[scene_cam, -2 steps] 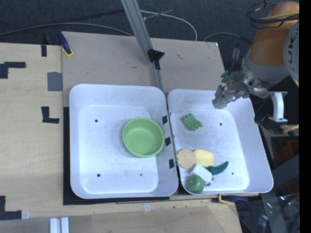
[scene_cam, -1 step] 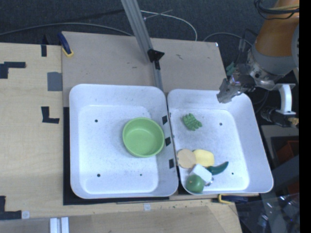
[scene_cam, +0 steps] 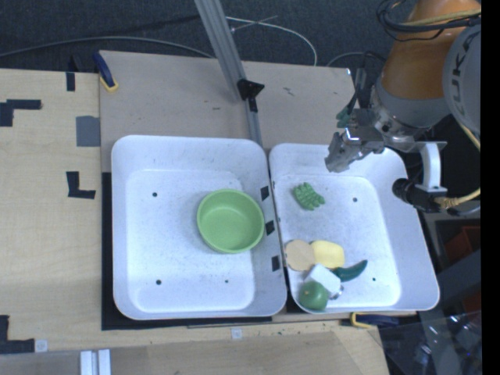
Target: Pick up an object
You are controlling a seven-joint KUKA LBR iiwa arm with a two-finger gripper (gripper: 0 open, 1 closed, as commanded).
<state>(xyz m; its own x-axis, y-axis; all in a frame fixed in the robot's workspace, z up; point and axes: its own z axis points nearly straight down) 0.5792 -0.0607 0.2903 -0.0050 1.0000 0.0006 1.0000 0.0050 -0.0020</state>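
Observation:
My gripper [scene_cam: 341, 159] hangs over the back edge of the right bin [scene_cam: 406, 287], with nothing visible between its fingers. A small green ridged object [scene_cam: 308, 196] lies in that bin, below and left of the gripper. Near the bin's front left sit a tan round piece [scene_cam: 298, 255], a yellow piece [scene_cam: 328, 252], a white block [scene_cam: 322, 277], a green ball [scene_cam: 314, 296] and a dark green pepper-like piece [scene_cam: 353, 270]. A green bowl [scene_cam: 230, 221] stands in the left bin [scene_cam: 141, 287].
A grey pole [scene_cam: 223, 45] slants across the bench behind the bins, ending at a black clamp [scene_cam: 250, 89]. Cables lie on the dark floor at the back. The arm's black side fitting [scene_cam: 414, 194] overhangs the right bin's right rim.

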